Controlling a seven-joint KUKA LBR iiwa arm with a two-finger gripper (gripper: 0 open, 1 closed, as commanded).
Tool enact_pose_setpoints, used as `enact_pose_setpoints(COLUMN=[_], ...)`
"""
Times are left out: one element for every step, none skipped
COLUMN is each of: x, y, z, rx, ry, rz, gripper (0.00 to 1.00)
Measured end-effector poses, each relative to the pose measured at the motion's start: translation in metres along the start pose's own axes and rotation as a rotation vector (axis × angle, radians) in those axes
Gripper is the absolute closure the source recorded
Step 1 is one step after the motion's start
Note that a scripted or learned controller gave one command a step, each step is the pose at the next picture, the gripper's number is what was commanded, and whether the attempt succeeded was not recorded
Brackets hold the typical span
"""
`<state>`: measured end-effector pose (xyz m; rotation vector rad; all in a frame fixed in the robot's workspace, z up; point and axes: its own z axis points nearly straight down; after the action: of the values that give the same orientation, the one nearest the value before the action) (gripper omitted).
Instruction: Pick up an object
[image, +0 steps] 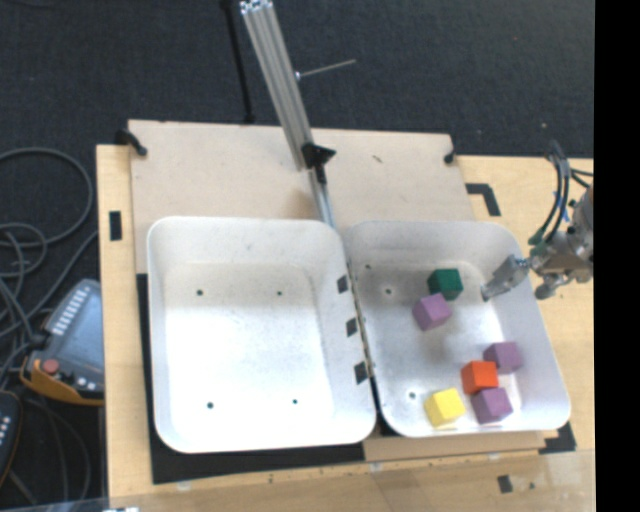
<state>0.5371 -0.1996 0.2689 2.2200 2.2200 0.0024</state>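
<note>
Pale board bench (230, 170), glossy white bins (180, 250), matte foam cubes (432, 312)

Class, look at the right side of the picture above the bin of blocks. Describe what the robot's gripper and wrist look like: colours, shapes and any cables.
The gripper is grey metal, with slim finger-like parts reaching left over the right bin. Its wrist block looks boxy, grey and blurred. Thin dark and greenish cables loop down to it from above. No markings can be made out.

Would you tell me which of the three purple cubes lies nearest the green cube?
The purple cube just below-left of the green cube, almost touching it. The other two purple cubes sit beside the orange cube at the bin's lower right.
</note>
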Motion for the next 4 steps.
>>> enact_pose_setpoints(x=[0.004, 0.057, 0.078, 0.077], y=[0.069, 0.073, 0.054, 0.055], z=[0.106, 0.171, 0.172, 0.161], rx=[0.005, -0.002, 0.003, -0.001], ry=[0.0, -0.003, -0.001, 0.0], rz=[-0.003, -0.004, -0.003, 0.001], gripper=[0.0, 0.0, 0.0, 1.0])
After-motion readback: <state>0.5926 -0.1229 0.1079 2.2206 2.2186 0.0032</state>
